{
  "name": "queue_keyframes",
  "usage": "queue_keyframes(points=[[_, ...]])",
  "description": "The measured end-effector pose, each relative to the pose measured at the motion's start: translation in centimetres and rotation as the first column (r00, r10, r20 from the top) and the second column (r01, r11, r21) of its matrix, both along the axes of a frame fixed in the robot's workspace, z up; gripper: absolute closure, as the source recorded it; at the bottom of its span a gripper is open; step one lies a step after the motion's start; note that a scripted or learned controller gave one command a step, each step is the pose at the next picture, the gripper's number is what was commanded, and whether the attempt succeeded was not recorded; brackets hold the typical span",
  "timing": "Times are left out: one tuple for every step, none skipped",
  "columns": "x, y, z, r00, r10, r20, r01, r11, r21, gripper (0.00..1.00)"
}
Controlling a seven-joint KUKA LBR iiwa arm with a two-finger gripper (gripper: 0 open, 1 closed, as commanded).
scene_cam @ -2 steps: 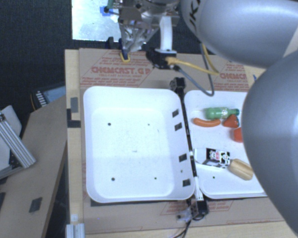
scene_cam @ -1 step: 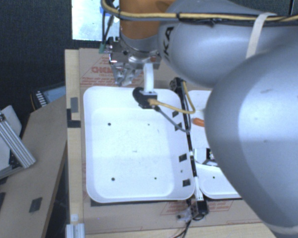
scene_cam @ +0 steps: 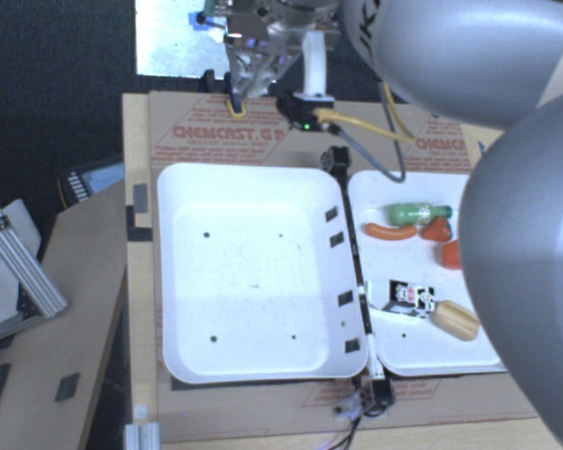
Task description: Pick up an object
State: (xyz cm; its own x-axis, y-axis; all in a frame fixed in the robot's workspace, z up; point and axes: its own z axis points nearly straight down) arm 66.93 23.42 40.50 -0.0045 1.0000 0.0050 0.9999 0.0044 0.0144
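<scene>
End effector [scene_cam: 236, 97] above the bench beyond the left bin [scene_cam: 183, 251], fingers pressed together on a small yellow object [scene_cam: 235, 111]

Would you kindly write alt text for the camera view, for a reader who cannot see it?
A grey arm reaches from the right, its gripper above the bench past the left bin. The right bin holds a green bottle, an orange sausage, red pieces, a black-and-white item and a tan block.
</scene>
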Motion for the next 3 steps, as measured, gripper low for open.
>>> queue_keyframes(points=[[-0.1,0.0,-9.6,1.000,-0.003,-0.018,0.003,1.000,-0.006,1.00],[-0.1,0.0,11.2,1.000,0.002,0.004,-0.002,1.000,0.001,1.00],[-0.1,0.0,10.1,1.000,0.001,-0.012,-0.001,1.000,-0.004,0.00]])
